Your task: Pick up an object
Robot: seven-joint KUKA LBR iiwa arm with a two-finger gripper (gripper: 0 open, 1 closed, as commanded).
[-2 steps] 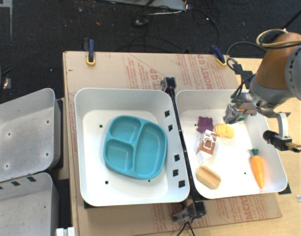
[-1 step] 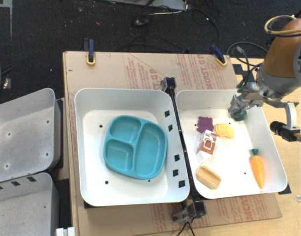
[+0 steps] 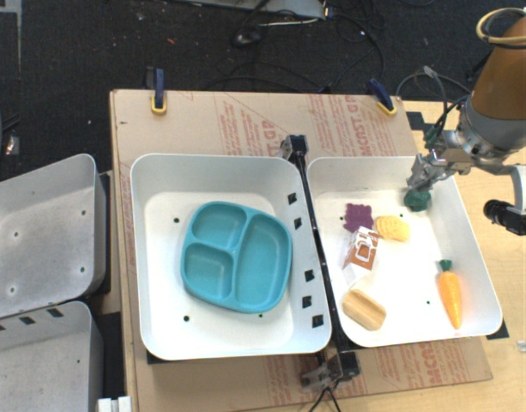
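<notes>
Bench board [image 3: 220, 118] carried two white bins side by side. Left bin [image 3: 160, 178] held a teal divided plate [image 3: 238, 256] with three compartments. Right bin [image 3: 477, 256] held the small items.

Arm [image 3: 503, 84] reached in from the right, gripper [image 3: 426, 177] over the right bin's far corner. Directly below it sat a small dark green object [image 3: 418, 200], touching or nearly touching the tips — could not tell which, and could not tell whether the claw was open or closed on it. Likely the pick target.

Rest of the right bin, largest first: toy carrot [image 3: 450, 295] near the right wall, tan bread-like block [image 3: 364, 309] near the front, small printed packet [image 3: 364, 250], yellow corn-like piece [image 3: 392, 228], purple piece [image 3: 359, 215] just beside it.

Handling guess: the green object looked like light hard plastic, rounded, so probably slippery — best taken across its widest part, straight down. It sat close to the bin wall, so finger clearance on that side looked tight.

Writing: red print on the board read mirrored or upside down, not legible. Packet print too small to read.
</notes>
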